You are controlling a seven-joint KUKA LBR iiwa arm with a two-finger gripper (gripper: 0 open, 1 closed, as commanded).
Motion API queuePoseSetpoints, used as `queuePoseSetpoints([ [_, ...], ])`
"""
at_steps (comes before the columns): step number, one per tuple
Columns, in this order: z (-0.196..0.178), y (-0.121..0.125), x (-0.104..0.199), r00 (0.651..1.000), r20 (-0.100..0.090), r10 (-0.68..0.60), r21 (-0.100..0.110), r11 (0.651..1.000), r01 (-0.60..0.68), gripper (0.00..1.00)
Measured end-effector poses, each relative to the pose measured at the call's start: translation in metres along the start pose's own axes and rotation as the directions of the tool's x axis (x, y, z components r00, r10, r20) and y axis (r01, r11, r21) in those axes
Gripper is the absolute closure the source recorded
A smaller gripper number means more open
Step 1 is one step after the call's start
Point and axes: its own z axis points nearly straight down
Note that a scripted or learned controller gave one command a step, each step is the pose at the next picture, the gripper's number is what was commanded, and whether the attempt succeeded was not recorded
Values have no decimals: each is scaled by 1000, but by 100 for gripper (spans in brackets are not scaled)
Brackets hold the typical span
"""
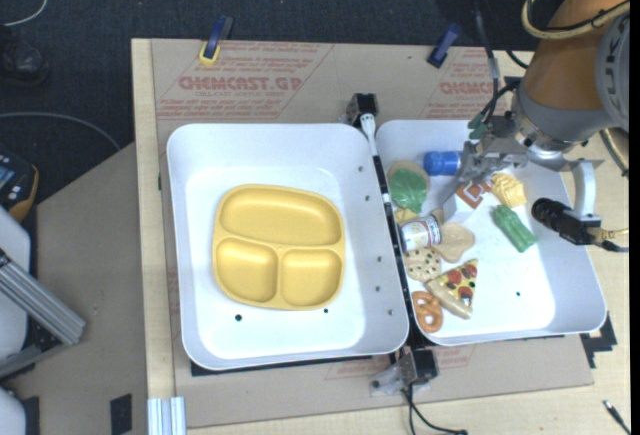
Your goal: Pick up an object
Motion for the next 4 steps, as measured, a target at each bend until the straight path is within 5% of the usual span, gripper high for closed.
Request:
queuePoseSetpoints([
  [1, -38, 1, 0, 1000, 0, 0, 2, 1000, 0, 100],
  [4, -36, 53, 141, 1000, -1, -2, 2, 1000, 2, 100],
])
